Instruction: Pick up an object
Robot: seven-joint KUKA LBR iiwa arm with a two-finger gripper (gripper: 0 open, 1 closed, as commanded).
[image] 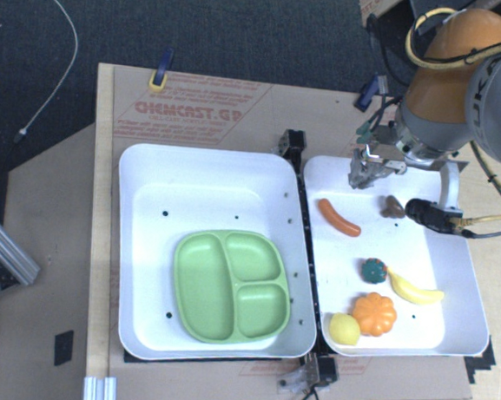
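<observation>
- Two white bins sit side by side on the bench: the left bin (135, 228) and the right bin (460, 300).
- Nearest the camera in the right bin, a yellow lemon (345, 328) touches a small orange pumpkin (374, 313) just to its right.
- Slightly farther back, a yellow banana (414, 290) lies beside a small dark teal ball (373, 270), the two close together, just above the pumpkin.
- In the left bin, a green divided plate (230, 284) with three compartments rests on the floor, toward the near side.
- Farther back in the right bin, an orange-red sausage (340, 217) lies at a slant, apart from the other pieces.
- A small brown-grey lump (394, 207) lies near the far right of that bin; what it is cannot be told.
- At the far edge of the right bin, the gripper (363, 177) hangs low over the bin floor, away from the sausage, with nothing visible between its fingers; how wide the jaws stand cannot be told.
- Above it rises the grey arm with its orange band (459, 56).
</observation>
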